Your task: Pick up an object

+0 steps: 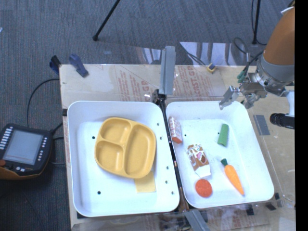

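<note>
The hand [239, 96] hovers wide open and empty over the right bin's [250, 121] far corner, ready to descend toward the green block [223, 134].

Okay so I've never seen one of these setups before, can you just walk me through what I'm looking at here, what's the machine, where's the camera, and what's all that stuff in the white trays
This is one picture from a fixed camera above a bench, looking down at a slant. The grey and orange shape at the upper right is a robot arm; at its end is a two-finger gripper, open, hanging over the far corner of the right bin with nothing between its fingers.

Two shallow white bins sit side by side. The left bin has a yellow divided plate lying on a pale yellow sheet. The right bin has toy food: a green piece, a carrot, a red disc, and two small packets.

The screen device on the floor at left looks like the arm's handheld controller.
</note>
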`<state>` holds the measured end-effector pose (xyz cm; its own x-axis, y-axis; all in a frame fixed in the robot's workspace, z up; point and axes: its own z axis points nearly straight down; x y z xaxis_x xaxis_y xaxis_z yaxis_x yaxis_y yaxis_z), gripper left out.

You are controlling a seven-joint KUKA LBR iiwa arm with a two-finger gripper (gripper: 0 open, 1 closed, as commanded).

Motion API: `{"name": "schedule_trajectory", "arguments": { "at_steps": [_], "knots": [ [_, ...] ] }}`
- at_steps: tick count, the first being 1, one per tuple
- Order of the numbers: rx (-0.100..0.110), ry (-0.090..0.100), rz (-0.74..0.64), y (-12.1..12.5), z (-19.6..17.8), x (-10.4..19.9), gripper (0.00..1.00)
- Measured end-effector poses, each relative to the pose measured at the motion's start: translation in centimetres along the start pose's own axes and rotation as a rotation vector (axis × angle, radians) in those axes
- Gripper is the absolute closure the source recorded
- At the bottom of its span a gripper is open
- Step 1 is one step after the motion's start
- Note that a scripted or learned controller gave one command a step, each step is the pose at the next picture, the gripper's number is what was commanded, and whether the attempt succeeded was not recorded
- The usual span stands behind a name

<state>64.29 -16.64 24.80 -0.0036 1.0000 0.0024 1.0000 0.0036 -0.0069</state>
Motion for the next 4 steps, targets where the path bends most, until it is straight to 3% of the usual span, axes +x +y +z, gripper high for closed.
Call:
{"name": "schedule_trajectory", "arguments": {
  "at_steps": [1,2,3,4],
  "knots": [
    [0.011,0.002,0.063,-8.2,9.2,-4.7,0.0],
    [0.004,0.002,0.042,-13.1,16.5,-0.6,0.0],
    [0.01,0.005,0.051,-13.3,15.8,-0.8,1.0],
    [-0.007,0.0,0.132,-11.2,4.6,5.4,1.0]
  ]
}}
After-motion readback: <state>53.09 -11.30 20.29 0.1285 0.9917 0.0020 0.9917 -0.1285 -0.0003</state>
